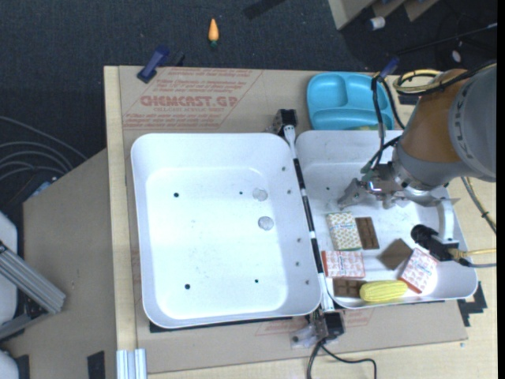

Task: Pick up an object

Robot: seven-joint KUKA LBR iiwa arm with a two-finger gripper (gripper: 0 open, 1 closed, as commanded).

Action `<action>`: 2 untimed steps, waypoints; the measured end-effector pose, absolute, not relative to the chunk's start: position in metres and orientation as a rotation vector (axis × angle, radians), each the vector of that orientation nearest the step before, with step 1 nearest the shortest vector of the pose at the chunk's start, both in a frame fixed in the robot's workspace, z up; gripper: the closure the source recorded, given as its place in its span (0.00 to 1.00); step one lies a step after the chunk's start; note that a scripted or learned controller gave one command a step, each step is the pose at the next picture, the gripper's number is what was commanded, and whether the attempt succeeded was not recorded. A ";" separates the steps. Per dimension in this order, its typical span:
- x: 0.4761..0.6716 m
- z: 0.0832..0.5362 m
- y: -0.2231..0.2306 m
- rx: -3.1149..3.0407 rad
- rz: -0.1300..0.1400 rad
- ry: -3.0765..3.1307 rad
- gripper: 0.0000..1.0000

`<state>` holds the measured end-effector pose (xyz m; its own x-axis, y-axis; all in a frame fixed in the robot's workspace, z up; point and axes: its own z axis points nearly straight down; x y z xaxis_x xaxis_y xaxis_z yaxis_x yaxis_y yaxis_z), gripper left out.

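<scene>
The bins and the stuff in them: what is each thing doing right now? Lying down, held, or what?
Left bin: on the bench, nothing lying in it.
Right bin: holds the objects.
Gripper: above the right bin, holding nothing that I can see.
Yellow corn cob: lying flat at the near edge.
Patterned packet: lying flat.
Brown block: flat beside the packet.
Red-patterned packet: lying tilted.
Blue tray: on the bench behind the bins.

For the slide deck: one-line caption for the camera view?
Arm's claw hovers over the right bin, above a yellow corn cob and small packets.
</scene>
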<state>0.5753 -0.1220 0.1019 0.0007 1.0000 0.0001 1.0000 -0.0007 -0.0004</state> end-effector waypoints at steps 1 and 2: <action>0.538 0.089 -0.100 -2.229 -0.010 -2.226 0.00; 0.539 0.099 -0.100 -2.230 -0.013 -2.227 1.00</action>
